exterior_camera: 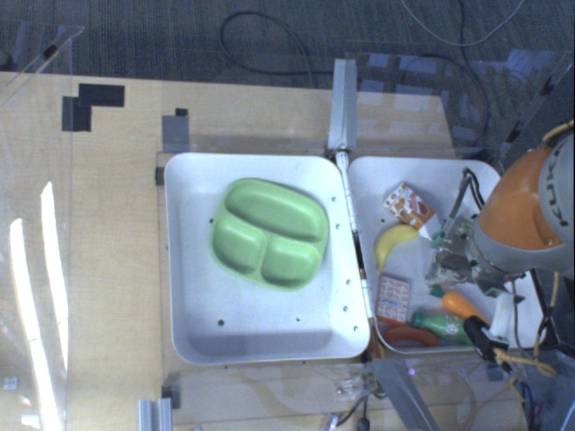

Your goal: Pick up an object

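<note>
The arm (526,209) hides the gripper (452,263) over the right bin (364,241), so I cannot tell its state.

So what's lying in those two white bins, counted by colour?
Green: 2, a divided plastic plate and a bottle-shaped toy
Yellow: 1, a banana
Orange: 1, a carrot
Red: 1, a long pepper-like piece
Printed packets: 2
Total: 7

In my right bin lie a banana (395,240), snack packet (409,203), carrot (463,306), and perhaps a green bottle (444,325).
</note>
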### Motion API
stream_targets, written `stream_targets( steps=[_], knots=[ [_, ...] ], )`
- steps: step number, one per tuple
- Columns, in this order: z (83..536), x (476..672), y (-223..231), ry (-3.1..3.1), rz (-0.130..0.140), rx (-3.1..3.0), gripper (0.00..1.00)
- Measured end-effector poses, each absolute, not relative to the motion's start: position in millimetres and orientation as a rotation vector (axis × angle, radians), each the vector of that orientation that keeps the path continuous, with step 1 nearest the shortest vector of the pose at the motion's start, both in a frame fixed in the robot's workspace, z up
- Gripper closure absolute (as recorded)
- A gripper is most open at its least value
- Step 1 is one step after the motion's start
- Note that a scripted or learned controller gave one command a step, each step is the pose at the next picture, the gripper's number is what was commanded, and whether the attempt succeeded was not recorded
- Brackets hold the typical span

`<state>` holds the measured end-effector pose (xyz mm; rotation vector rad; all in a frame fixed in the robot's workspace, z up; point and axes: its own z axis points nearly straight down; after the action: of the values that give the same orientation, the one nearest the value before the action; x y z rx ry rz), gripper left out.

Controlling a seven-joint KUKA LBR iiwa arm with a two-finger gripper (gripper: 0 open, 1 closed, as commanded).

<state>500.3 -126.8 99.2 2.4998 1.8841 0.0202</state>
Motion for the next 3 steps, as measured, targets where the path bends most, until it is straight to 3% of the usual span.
stream_targets(
  steps=[1, 2, 3],
  knots=[
    [185.1, 560.2, -75.5, 2.105, 0.005, 2.328, 1.0],
    [185.1, 560.1, -75.6, 2.105, 0.005, 2.328, 0.0],
    [87.1, 593.3, -94.4, 2.096, 0.009, 2.331, 0.0]
  ],
)
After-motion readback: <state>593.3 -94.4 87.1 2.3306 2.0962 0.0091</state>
